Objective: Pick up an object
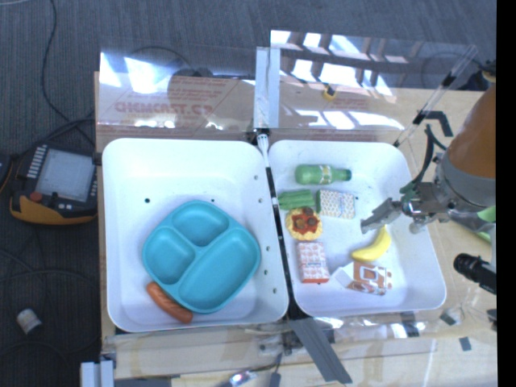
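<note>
My gripper hangs over the right side of the right bin, open, with nothing between its fingers. One finger points left, just above a yellow banana. Left of it lie a green bottle, a green vegetable, a white-and-blue packet, a red-and-yellow toy food piece and a red-and-white packet. An orange-and-white carton sits below the banana.
The left bin holds a teal divided plate with an orange sausage at its lower left edge. Clear panels stand behind both bins. A handheld console lies on the floor at left.
</note>
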`<state>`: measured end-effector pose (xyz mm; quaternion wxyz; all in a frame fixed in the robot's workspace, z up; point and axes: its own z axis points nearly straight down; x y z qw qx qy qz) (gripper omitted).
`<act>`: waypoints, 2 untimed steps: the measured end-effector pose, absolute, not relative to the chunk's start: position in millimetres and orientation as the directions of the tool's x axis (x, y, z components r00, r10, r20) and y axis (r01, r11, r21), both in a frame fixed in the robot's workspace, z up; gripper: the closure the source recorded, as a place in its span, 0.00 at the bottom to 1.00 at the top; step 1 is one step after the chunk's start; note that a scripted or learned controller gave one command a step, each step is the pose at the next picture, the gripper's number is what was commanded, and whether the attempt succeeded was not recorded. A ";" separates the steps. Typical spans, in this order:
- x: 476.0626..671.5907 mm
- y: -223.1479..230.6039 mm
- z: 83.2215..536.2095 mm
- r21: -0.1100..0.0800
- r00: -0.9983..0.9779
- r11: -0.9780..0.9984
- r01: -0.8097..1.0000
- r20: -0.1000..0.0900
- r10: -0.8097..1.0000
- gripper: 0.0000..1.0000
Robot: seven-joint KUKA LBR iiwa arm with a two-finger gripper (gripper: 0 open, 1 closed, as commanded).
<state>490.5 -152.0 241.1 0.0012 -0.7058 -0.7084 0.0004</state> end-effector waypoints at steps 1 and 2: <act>538.3 -201.7 91.4 0.007 -0.087 0.087 0.996 -0.001 0.996 0.00; 538.9 -200.9 101.0 0.008 -0.088 0.088 0.996 0.000 0.996 1.00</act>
